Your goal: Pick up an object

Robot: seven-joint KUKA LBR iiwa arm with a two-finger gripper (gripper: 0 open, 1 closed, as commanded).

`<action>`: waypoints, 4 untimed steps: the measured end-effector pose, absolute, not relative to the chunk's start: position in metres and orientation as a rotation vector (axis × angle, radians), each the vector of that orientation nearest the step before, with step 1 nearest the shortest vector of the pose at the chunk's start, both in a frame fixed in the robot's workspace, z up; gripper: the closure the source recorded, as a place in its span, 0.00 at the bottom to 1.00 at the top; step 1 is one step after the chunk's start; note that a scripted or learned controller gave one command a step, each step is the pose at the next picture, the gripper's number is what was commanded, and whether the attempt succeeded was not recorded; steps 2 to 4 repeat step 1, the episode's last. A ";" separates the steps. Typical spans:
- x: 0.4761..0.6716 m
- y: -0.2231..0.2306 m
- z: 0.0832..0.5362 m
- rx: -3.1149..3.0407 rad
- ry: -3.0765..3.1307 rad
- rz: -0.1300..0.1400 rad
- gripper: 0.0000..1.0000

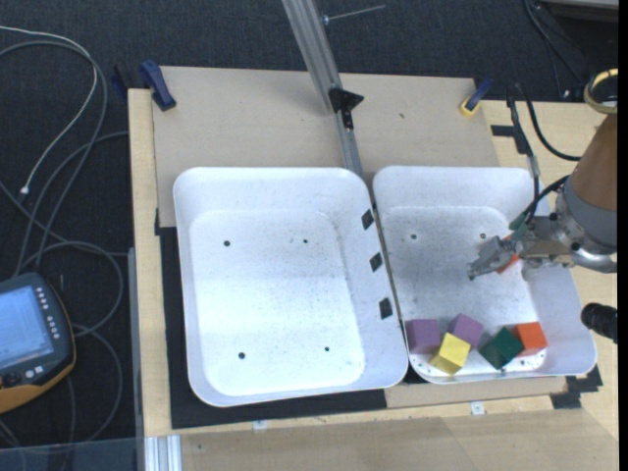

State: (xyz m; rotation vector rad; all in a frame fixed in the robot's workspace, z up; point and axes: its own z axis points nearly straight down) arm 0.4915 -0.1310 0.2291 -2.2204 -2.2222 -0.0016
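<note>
Five blocks lie bunched along the near edge of the right bin: two purple blocks, a yellow block, a green block and an orange block, several touching or overlapping. Gripper hangs over the bin's middle, well apart from the cluster, with a red-orange patch at its fingers; whether that is a held item or part of the tool cannot be told, nor whether the fingers are parted or closed. Left bin sits beside, dividers between. Risks, as judged: a descent here meets bare floor; among the cluster, tight packing may wedge a finger onto a neighbour or nudge blocks against the rim; the curved near wall may block one finger.
</note>
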 end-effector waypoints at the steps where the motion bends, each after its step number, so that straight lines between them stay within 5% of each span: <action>1: 0.534 -0.185 0.254 -2.229 -2.226 -0.003 0.00; 4: 0.534 -0.185 0.254 -2.229 -2.226 -0.003 0.00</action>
